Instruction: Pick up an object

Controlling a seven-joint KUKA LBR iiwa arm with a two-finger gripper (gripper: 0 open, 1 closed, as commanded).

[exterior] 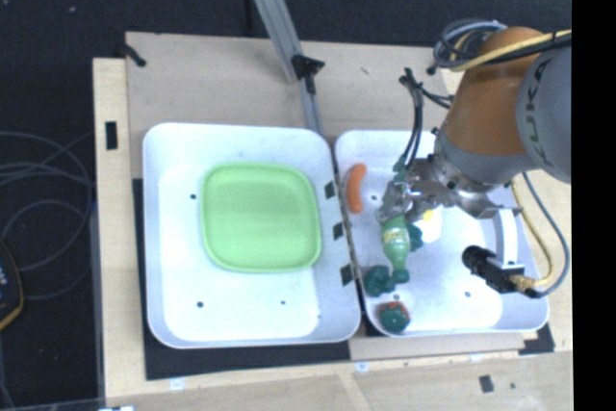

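Note:
My gripper (398, 203) hangs over the left part of the right bin (452, 318), with the grey and orange arm reaching in from the right. Just below it lies a pale green bottle-shaped object (397, 244), close to or touching the gripper's tip. An orange carrot-like piece (355, 187) lies to the gripper's left by the bin's wall. A dark teal object (378, 280) sits below the green one, and a red and green object (393, 313) lies near the bin's front edge. A small yellow thing (429, 225) peeks out under the wrist.
The left bin (173, 303) holds a light green square plate (260, 217). A grey metal pole (274, 5) slants down to the divider between the bins. The arm covers the upper right of the right bin.

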